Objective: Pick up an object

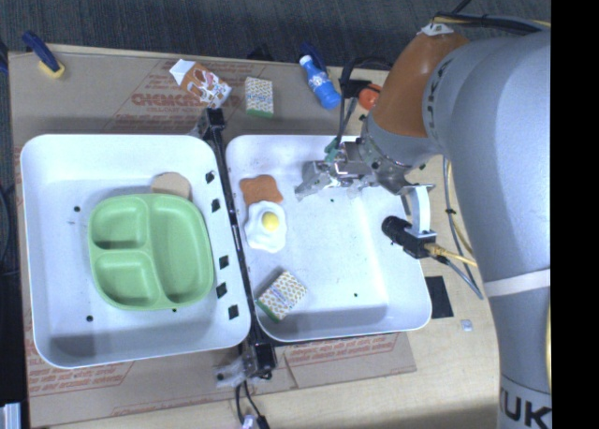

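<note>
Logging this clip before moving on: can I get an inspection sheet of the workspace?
Surface: two white bins, left bin, right bin, on cardboard.
Job's things: right bin holds toy fried egg, toast piece, small packet.
Clutter: green divided plate and brown round item in left bin.
Tool: tool low over right bin, nothing seen held.
Cables: cables by arm.
Surroundings: blue bottle, packets, blue clamp behind bins.

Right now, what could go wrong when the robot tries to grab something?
The gripper hangs over bare floor of the right bin, so it may close on nothing. The toy fried egg touches the toast, so grabbing one could shove the other. The small packet lies near the bin's wall, hard to reach around.
</note>
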Motion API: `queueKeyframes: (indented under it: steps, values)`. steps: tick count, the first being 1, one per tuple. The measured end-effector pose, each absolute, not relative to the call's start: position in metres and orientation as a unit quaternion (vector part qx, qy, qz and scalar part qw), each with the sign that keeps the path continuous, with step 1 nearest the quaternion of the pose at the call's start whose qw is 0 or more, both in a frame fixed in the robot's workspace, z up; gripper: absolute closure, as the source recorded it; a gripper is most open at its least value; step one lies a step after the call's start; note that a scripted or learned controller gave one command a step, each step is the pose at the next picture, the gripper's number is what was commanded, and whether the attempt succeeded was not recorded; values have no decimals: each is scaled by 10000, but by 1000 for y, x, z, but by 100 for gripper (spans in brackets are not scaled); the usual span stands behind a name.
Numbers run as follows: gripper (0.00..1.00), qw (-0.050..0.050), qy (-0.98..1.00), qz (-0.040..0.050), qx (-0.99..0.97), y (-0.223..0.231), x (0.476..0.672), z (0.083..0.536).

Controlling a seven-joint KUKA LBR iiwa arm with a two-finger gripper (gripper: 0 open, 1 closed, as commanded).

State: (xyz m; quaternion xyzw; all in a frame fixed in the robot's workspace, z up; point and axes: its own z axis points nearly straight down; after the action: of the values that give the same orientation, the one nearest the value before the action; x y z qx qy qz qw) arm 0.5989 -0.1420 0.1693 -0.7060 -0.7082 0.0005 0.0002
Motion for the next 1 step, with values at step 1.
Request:
queueKeyframes:
  steps: [1]
  values:
    - [0, 17, -7098, 5, -7044, -46, 512, 208]
